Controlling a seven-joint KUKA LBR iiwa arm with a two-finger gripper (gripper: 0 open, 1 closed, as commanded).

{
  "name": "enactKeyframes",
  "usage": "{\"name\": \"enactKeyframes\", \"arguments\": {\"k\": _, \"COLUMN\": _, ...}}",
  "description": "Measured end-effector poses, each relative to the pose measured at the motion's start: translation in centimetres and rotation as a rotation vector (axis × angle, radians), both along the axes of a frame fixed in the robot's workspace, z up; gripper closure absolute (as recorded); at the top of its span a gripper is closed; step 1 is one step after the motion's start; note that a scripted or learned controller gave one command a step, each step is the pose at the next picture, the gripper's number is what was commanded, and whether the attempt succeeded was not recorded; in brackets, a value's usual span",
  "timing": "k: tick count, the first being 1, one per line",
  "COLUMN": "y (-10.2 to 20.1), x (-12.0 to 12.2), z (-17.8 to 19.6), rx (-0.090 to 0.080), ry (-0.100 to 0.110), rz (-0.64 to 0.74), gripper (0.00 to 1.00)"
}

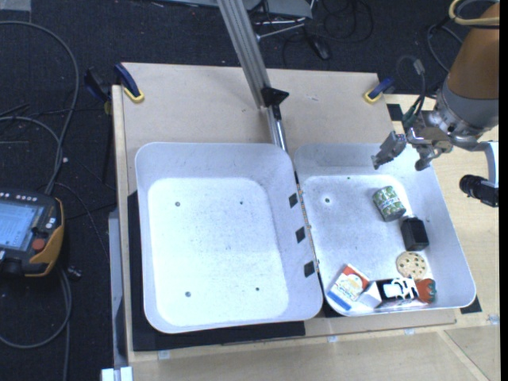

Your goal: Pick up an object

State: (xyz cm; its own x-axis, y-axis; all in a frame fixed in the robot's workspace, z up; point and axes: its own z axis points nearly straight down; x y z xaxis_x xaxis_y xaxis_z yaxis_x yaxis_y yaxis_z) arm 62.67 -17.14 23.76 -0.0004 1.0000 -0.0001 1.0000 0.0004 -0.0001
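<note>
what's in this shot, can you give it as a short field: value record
arm: grey with orange band, reaching in from the right
gripper: fingers spread apart, nothing between them, above the far edge of the right bin
right bin: holds all the objects
green can: on its side, far right part of the bin
black block: just nearer than the can
round cookie: nearer still
red and white carton: near edge
black and white box: near edge, right of the carton
left bin: white, beside the right bin

Robot lab — teach pendant [28, 232], cables [48, 141] (floor-strewn), clamped bench [198, 109].
</note>
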Motion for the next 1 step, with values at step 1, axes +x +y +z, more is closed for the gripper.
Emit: {"name": "enactKeyframes", "arguments": {"k": 1, "y": 7.47, "x": 4.31, "z": -15.15, "rx": 0.0, "ry": 0.002, "rz": 0.002, "gripper": 0.0}}
